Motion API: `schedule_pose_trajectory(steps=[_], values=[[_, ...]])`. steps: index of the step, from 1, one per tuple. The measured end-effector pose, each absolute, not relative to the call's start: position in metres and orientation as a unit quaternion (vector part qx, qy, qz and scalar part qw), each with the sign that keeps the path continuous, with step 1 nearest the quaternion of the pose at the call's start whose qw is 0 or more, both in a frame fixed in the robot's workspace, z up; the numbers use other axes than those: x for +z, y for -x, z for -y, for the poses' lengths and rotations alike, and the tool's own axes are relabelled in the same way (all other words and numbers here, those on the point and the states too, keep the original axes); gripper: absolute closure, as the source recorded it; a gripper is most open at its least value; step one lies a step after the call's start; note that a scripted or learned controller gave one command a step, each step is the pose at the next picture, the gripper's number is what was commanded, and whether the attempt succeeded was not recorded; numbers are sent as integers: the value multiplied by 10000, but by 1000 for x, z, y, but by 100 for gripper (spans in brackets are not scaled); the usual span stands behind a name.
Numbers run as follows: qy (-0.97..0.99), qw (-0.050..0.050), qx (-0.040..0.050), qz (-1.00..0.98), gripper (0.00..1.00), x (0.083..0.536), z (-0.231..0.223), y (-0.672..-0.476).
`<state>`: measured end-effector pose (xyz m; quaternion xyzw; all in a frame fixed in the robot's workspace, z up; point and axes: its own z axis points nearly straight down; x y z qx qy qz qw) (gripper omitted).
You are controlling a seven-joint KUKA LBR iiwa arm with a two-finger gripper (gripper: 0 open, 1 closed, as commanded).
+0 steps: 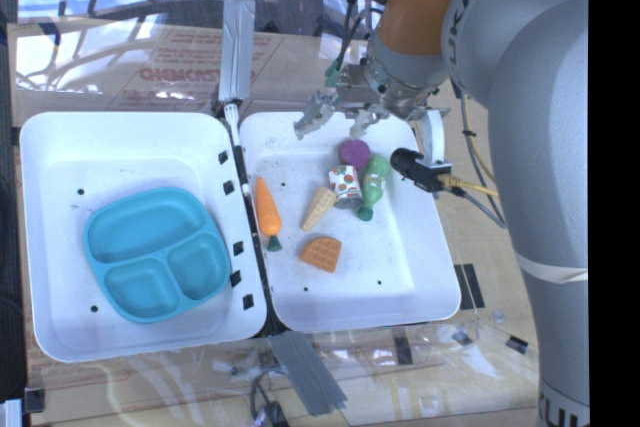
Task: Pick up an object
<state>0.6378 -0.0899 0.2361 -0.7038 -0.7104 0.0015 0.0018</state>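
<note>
Hovering (fingers spread) — gripper [335,121] above carrot [267,207].

I see my grey arm [520,65] entering from the frame's right, orange band in the upper middle, gripper [338,119] pointing down-left just above centre, fingers spread apart, nothing between them.

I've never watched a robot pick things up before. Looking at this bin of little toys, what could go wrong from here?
The purple toy, green bottle and small patterned box crowd together, so the gripper above them might knock one aside or pinch two at once. The carrot lies against the bin's left wall, probably leaving little room for a finger.
</note>
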Motion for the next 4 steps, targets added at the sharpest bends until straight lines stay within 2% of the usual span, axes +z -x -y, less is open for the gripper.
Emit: schedule_pose_trajectory(steps=[1,2,3,4], values=[[7053,34,38,7089,0,160,129,-570],[7042,-1,8,7100,0,92,168,-593],[7025,5,10,7117,100,102,168,-593],[7034,-25,-26,7108,100,223,120,-611]])
